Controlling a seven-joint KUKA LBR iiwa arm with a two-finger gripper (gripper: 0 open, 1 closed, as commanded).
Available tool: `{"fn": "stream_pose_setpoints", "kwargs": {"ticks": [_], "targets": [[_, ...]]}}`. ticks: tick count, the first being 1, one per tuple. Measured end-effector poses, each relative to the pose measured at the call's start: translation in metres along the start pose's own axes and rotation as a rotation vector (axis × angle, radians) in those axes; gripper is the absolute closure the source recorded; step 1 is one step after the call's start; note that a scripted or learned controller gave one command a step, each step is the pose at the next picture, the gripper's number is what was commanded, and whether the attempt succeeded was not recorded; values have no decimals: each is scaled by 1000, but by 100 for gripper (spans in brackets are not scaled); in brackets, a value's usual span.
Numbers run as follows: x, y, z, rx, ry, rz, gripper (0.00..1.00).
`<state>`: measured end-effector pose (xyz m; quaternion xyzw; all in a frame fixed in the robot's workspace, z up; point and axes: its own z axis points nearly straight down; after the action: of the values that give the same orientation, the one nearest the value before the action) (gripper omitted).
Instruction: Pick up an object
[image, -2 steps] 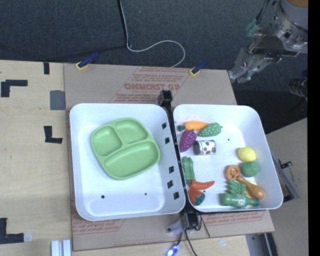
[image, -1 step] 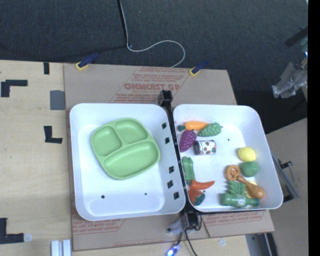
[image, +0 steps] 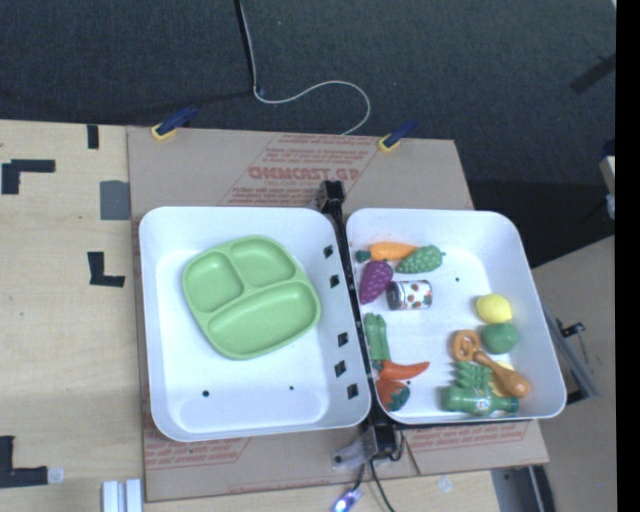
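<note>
The right white bin (image: 510, 240) holds several toy foods. An orange carrot (image: 390, 251), a green bumpy vegetable (image: 421, 260) and purple grapes (image: 375, 280) lie near its back left. A small can (image: 411, 295) lies beside them. A yellow lemon (image: 493, 308) and a green ball (image: 501, 337) rest at the right. An orange scissor-like toy (image: 482, 361) and a green bottle (image: 478, 399) lie at the front right. A green pod (image: 376, 337) and a red pepper (image: 402, 370) lie along the left wall.
The left white bin (image: 165, 300) bears a green three-part plate (image: 252, 295). Both bins stand on a cardboard sheet (image: 290, 165) over a wooden bench. A white cable (image: 300, 95) loops over the dark floor behind. Black clips join the bins along the middle.
</note>
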<state>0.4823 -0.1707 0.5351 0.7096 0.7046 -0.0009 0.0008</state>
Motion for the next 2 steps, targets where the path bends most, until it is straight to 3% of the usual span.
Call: {"fn": "stream_pose_setpoints", "kwargs": {"ticks": [1, 2], "targets": [[-56, 2, 35, 3, 1, -3, 100], [-53, 2, 22, 0, -1, -8, 100]]}}
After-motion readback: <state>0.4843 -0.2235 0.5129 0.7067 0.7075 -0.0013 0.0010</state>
